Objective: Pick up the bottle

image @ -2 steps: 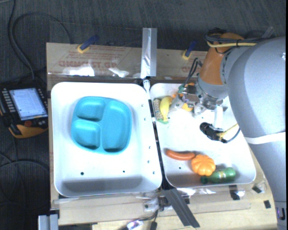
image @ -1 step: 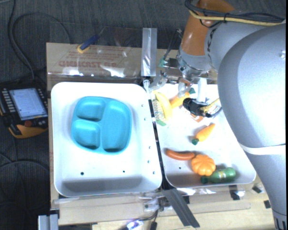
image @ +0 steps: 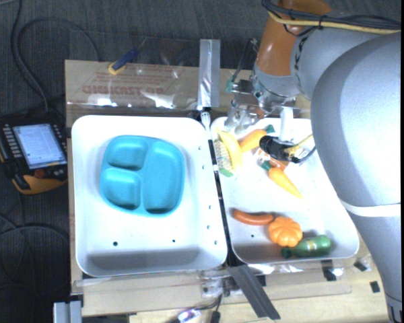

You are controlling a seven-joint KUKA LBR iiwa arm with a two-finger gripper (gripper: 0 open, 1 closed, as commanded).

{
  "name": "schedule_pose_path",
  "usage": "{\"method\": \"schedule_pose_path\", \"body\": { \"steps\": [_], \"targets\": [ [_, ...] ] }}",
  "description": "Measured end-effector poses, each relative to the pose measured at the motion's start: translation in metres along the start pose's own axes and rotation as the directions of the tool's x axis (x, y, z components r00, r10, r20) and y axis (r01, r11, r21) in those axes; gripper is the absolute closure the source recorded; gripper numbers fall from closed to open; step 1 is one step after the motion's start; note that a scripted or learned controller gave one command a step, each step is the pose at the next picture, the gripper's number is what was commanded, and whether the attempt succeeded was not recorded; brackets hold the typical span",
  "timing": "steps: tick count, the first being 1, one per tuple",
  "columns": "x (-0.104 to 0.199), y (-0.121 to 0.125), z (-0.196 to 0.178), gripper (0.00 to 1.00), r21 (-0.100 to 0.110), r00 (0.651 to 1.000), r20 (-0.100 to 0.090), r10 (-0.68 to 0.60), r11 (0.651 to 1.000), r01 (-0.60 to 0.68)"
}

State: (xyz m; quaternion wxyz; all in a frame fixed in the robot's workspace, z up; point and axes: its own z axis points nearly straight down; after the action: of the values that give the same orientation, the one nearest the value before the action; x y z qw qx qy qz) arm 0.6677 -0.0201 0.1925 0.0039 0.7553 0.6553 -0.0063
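While tool hovers, bottle lies beside pumpkin.

Faint reddish lettering is seen on the clear plastic sheet behind the bins, but it cannot be read. Lines, possibly text, are shown on the handheld screen, too small to make out.
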Motion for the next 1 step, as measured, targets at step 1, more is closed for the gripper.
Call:
{"method": "schedule_pose_path", "body": {
  "steps": [1],
  "targets": [
    [0.0803, -0.0112, -0.0385, 1.0, -0.002, 0.998, -0.008, -0.056, 0.998, 0.056]
  ]
}}
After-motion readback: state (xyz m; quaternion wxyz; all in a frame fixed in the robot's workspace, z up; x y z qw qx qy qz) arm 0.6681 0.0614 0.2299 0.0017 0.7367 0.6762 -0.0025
